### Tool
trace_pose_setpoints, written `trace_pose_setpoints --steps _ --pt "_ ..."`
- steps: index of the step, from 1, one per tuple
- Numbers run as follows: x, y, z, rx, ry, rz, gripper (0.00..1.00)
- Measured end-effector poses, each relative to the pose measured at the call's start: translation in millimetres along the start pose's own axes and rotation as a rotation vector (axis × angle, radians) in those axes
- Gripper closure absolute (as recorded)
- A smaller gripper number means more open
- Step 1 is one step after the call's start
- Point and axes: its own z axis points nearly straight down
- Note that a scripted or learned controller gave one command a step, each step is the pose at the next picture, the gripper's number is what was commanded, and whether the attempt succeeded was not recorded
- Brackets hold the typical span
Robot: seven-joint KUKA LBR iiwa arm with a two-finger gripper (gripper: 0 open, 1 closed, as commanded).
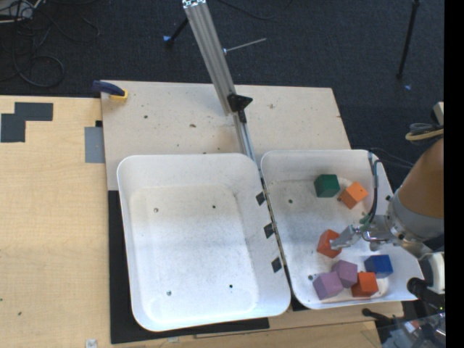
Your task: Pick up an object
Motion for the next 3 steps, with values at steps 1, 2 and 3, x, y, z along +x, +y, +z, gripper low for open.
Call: trace_pose_setpoints --steps 1,2,3 --pt "0 2 3 -0.003 0.001 0.001 0.00" --pt "-2 3 -7 -0.006 0.001 0.007 1.00" --pt "-11 9 -64 0.009 0.000 0.001 1.00"
